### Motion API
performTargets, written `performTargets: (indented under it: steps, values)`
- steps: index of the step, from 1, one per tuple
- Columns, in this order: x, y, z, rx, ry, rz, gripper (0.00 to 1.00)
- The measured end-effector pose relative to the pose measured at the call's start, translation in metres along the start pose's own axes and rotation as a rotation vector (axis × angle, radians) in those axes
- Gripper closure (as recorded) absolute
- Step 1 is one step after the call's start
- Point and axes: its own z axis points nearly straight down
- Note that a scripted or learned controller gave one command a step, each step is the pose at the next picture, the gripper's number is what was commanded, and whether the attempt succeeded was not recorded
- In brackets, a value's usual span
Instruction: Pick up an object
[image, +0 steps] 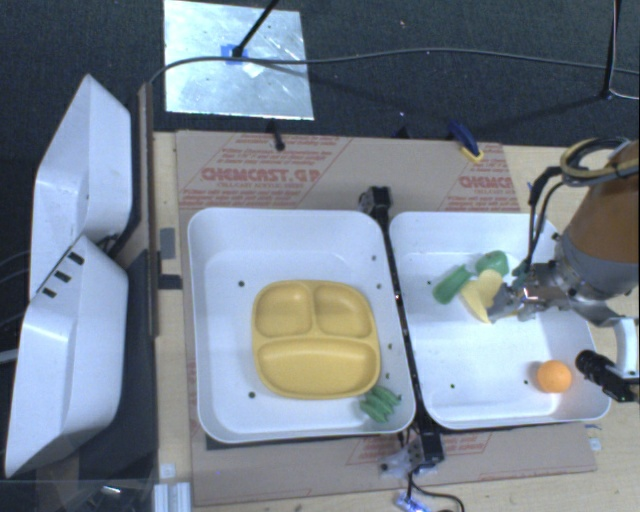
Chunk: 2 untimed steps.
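- Gripper (508, 303) low in the right bin (470, 400), fingertips at the yellow piece (483, 295); spread or pinching cannot be told.
- Yellow piece lying against the green vegetables (468, 276) in the upper middle of that bin.
- Orange ball (553, 376) near the bin's lower right corner, well apart from the gripper.
- Grey arm with orange band (605, 225) reaching in from the right.
- In the left bin (225, 330): yellow divided plate (316, 338) at centre, small green item (380, 403) just beside its lower right edge.
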Motion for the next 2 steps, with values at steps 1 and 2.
performTargets:
  steps: [1, 2]
  values:
    - [0.001, -0.008, -0.058, 0.000, 0.000, 0.000, 1.00]
    - [0.001, -0.007, -0.098, 0.001, 0.001, 0.000, 1.00]
